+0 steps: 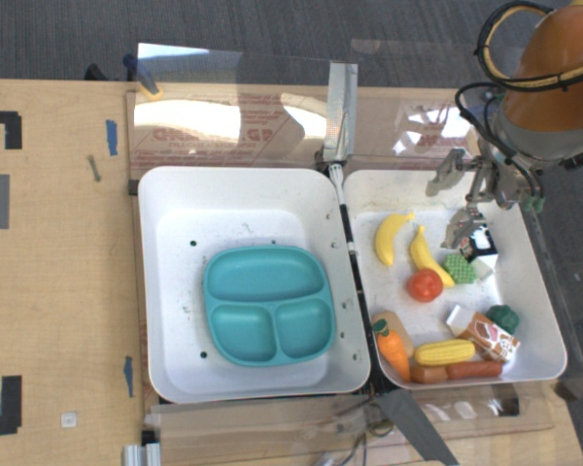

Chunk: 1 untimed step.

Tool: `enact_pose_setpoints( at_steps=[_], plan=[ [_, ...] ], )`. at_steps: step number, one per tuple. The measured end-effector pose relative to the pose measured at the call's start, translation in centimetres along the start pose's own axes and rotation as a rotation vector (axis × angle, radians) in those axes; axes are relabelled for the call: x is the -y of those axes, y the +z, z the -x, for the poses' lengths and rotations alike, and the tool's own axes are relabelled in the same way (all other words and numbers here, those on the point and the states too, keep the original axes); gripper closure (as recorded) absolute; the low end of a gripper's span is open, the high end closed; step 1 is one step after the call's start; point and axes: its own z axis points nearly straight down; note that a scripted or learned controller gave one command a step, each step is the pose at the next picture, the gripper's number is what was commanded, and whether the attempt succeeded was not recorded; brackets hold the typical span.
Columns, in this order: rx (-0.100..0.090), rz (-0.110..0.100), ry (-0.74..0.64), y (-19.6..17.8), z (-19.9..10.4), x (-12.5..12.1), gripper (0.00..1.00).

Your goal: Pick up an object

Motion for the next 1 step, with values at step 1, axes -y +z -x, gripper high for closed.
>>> enact_pose_setpoints(
  at_steps=[1],
  plan=[
    [0.006,-0.002,-0.020,10.18,-1.51,-2.73,0.00]
  ],
)
